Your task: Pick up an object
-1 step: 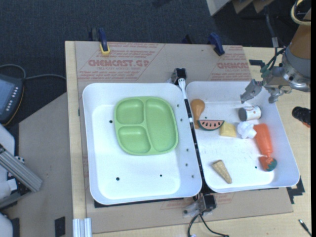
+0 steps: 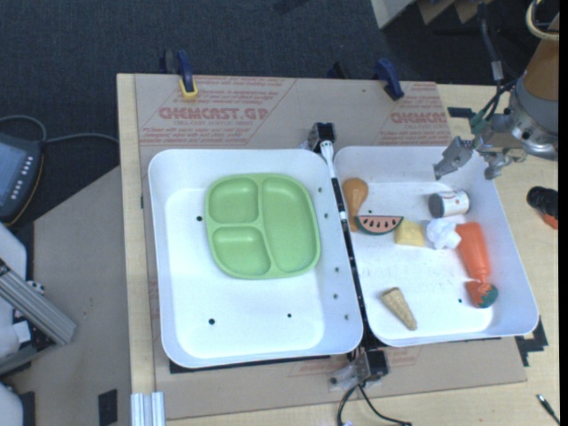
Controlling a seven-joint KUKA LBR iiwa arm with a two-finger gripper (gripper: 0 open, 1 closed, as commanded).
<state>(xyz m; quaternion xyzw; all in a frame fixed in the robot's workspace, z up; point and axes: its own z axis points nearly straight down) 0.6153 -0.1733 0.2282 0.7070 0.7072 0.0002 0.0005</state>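
Observation:
My gripper (image 2: 471, 164) hovers over the back right part of the right bin (image 2: 383, 169), open, with nothing between its fingers (image 2: 450, 160). Just below it lies a small white cylinder with a grey end (image 2: 449, 204). In the same bin lie a brown drumstick-shaped toy (image 2: 355, 193), a watermelon slice (image 2: 379, 224), a yellow cheese wedge (image 2: 409, 234), a crumpled white piece (image 2: 441, 233), an orange carrot (image 2: 474, 250) and a tan cone (image 2: 400, 308).
The left bin (image 2: 177, 264) holds a green divided plate (image 2: 263, 224). A black rail (image 2: 341, 229) runs between the two bins. Blue clamps (image 2: 185, 71) grip the board's far edge. The arm's grey body (image 2: 537, 105) stands at the right.

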